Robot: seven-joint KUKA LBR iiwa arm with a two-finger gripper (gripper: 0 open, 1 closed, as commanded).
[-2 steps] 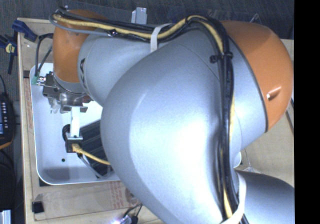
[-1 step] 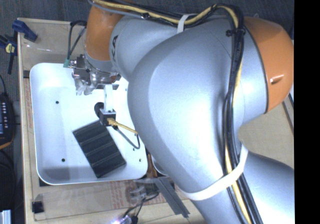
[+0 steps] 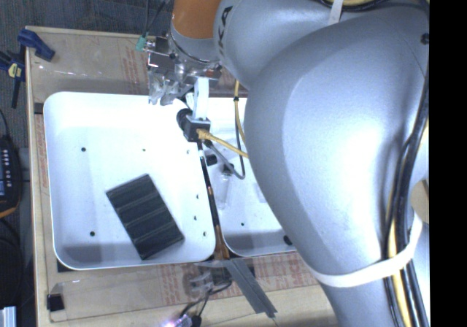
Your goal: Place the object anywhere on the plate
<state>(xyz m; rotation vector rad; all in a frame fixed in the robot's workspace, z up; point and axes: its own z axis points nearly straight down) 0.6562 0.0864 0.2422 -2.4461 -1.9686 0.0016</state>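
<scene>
One dark grey ribbed rectangular slab (image 3: 144, 215) lies flat and slantwise on the floor of the left shallow white bin (image 3: 66, 165), well below and a little left of the two-finger gripper (image 3: 162, 90). The gripper hangs over that bin's upper rim, nothing visible between its fingers; whether they stand apart or together I cannot tell.

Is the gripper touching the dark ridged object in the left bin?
Apart. In the camera view the gripper is at the left bin's far edge, while the dark object lies near its front, with bare white floor between them.
</scene>
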